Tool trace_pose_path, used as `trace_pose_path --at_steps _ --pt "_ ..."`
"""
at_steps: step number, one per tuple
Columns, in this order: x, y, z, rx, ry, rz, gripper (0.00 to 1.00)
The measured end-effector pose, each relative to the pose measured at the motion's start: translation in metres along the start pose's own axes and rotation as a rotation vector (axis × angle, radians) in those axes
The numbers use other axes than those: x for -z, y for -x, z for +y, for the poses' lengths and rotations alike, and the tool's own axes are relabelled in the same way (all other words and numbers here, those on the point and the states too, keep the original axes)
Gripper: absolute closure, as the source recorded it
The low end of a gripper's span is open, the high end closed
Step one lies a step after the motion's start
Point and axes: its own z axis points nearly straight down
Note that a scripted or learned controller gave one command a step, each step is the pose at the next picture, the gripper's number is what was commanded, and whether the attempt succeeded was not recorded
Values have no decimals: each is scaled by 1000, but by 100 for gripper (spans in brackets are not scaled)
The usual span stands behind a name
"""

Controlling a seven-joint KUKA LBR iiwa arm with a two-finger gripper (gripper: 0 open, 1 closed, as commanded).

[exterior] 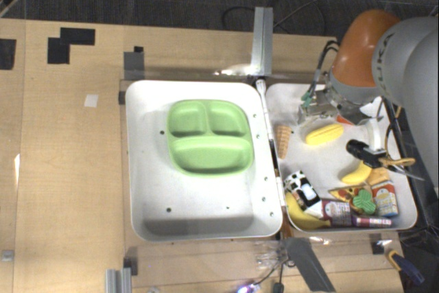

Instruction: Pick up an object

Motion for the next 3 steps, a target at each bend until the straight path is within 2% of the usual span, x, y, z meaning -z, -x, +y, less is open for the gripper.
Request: trace_pose_path --at_steps 1,2,3 --pt "-10 56 -118 40 -7 -6 100" --pt "-10 56 -116 41 -3 -7 0" --pt "-12 48 -44 130 -5 0 0"
